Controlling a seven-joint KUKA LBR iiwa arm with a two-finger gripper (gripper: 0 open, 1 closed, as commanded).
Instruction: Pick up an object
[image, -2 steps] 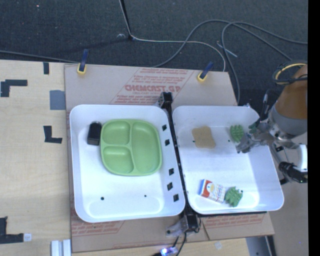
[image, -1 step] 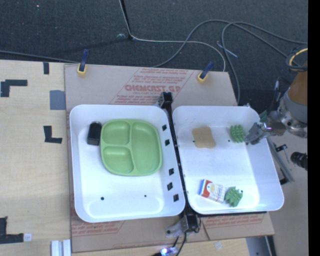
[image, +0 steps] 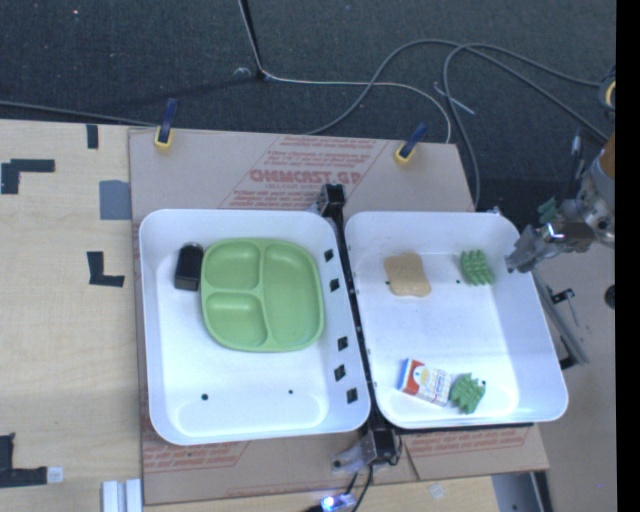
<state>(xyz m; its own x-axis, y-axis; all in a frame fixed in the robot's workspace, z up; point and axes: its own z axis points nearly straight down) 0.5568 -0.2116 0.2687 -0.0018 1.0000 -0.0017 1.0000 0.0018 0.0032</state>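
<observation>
The right bin (image: 520, 390) holds a tan flat piece (image: 407, 274) near its back, a green ridged toy (image: 476, 266) at the back right, and a small red-and-white carton (image: 424, 381) touching a green leafy toy (image: 467, 392) near the front. My gripper (image: 527, 250) hangs at the right bin's far right rim, just right of the green ridged toy and apart from it. Nothing shows between its tips.
The left bin (image: 160, 390) carries a green divided plate (image: 263, 294) with a small black block (image: 188, 267) at its left side. Black clips run along the divider (image: 345, 330) between the bins. Cables lie on the dark floor behind.
</observation>
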